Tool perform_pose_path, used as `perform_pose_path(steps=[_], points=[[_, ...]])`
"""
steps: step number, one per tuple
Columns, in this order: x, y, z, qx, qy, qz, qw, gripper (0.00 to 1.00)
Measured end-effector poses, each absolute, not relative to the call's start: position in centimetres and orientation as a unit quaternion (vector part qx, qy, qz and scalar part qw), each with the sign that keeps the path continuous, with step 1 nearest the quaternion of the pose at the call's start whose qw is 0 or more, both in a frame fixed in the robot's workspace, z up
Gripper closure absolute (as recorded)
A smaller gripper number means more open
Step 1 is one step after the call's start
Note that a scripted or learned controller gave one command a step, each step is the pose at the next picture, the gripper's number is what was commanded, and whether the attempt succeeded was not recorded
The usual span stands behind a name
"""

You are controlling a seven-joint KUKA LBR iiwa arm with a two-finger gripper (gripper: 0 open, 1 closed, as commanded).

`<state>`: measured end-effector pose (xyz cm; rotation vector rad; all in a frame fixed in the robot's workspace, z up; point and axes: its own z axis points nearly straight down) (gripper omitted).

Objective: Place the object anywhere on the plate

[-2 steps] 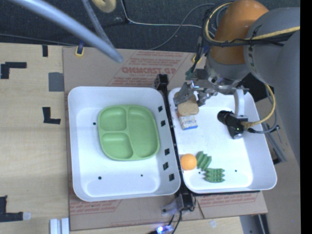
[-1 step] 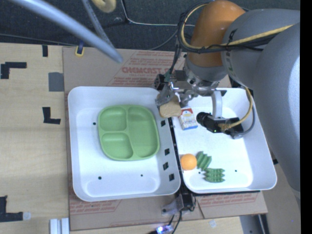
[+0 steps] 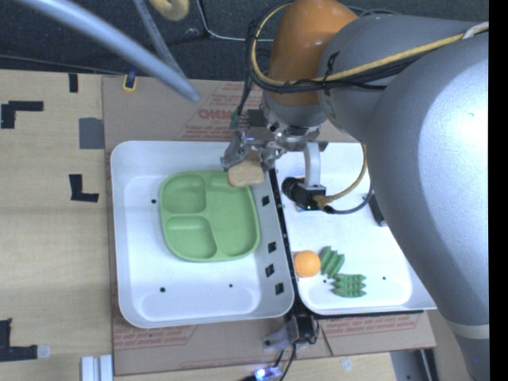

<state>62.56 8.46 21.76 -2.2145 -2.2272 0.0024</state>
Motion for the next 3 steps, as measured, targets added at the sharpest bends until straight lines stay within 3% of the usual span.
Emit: perform_pose_path(steps=[1, 2, 3], points=[[63.6, 14.4, 23.0, -0.705, -0.71, -0.0006, 0.001, 1.0], [64.6, 13.4, 23.2, -0.707, -0.708, 0.0008, 0.0, 1.0], [64.5, 13.4, 23.2, -0.707, -0.708, 0.0014, 0.0, 0.0]])
